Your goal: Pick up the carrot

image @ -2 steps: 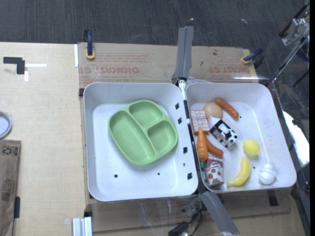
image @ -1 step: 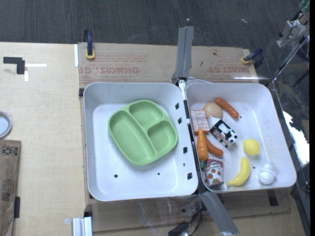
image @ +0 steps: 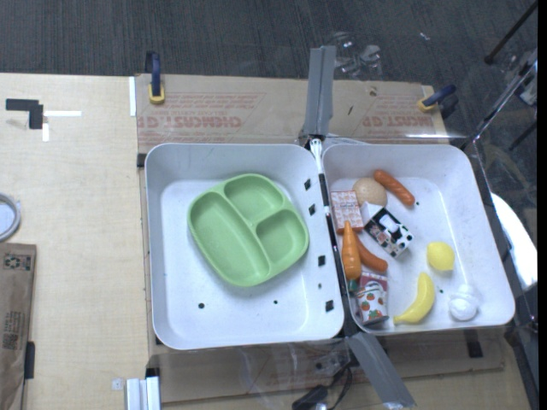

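Note:
The carrot [image: 350, 251] is orange and tapered. It lies in the right bin [image: 479, 196] against that bin's left wall, with its thin end pointing to the back. Its thick end rests near a red and green packet [image: 370, 302]. An orange sausage [image: 373, 260] touches its right side, and a pink box [image: 345, 209] sits just behind its tip.
The right bin also holds a second orange sausage [image: 395, 188], a beige egg-like ball [image: 370, 190], a black and white cube [image: 389, 232], a lemon [image: 440, 255], a banana [image: 416, 301] and a white lump [image: 462, 307]. A green divided plate [image: 248, 229] lies in the left bin [image: 171, 314].

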Available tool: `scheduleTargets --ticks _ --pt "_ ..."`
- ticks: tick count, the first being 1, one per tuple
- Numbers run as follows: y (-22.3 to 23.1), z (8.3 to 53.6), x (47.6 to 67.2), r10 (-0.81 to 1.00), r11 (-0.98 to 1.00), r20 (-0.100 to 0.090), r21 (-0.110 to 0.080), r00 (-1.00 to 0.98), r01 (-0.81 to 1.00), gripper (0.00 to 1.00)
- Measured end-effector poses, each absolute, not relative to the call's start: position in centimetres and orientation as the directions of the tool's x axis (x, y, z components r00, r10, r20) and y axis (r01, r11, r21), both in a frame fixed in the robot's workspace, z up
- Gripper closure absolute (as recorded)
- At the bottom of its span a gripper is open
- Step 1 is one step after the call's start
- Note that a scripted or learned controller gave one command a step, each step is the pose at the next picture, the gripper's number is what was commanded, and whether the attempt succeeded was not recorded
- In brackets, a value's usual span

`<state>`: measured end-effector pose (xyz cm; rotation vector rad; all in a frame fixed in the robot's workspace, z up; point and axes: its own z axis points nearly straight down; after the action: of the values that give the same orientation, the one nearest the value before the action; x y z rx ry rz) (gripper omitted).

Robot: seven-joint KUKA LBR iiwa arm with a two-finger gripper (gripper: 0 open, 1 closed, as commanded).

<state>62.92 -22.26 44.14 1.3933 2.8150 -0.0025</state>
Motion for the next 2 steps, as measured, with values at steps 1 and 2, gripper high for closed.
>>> scheduleTargets --ticks 1,2 --pt "-21.2 44.2 65.2 0.471 0.882 -0.004 0.001 -0.882 0.471 1.00" --pt "-22.2 44.3 63.5 0.101 0.995 -0.004 0.000 -0.995 0.101 1.00"
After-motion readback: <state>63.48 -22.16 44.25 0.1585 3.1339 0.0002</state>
